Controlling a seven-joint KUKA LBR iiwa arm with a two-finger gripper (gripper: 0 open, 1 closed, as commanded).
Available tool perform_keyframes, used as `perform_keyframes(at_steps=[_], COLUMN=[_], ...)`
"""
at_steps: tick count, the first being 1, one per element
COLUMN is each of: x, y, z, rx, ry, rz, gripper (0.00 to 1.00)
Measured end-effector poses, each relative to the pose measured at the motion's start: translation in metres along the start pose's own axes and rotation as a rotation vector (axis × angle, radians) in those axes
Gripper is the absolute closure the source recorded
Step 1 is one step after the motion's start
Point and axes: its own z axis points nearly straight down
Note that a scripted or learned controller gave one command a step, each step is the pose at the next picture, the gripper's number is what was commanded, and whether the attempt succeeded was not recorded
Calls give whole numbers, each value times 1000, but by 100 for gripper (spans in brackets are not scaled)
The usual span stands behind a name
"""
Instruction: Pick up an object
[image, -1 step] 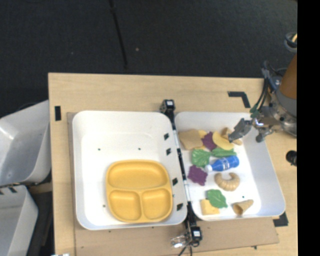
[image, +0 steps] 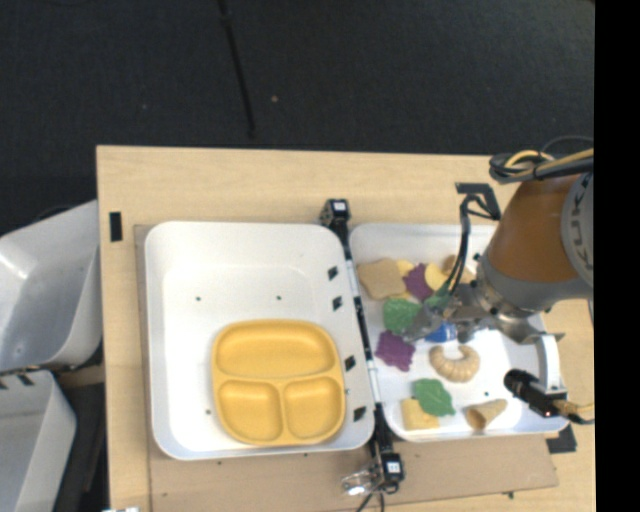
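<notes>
The arm reaches into the right bin, among small toy food pieces.

The gripper is low over the middle of this bin, but I cannot tell its state. Just beside it are a green piece, a purple grape bunch and a beige ring-shaped piece. The left bin holds a yellow divided tray.

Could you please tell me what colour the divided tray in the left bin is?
Yellow; the divided tray shows best in the camera view.
</notes>
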Motion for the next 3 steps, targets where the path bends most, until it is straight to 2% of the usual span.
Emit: perform_keyframes(at_steps=[1,2,3], x=[110,101,169], y=[-21,-20,-33], z=[-31,-40,-149], rx=[-12,-13,-23], ry=[1,-4,-1], rz=[-9,8,-6], gripper=[0,100,100])
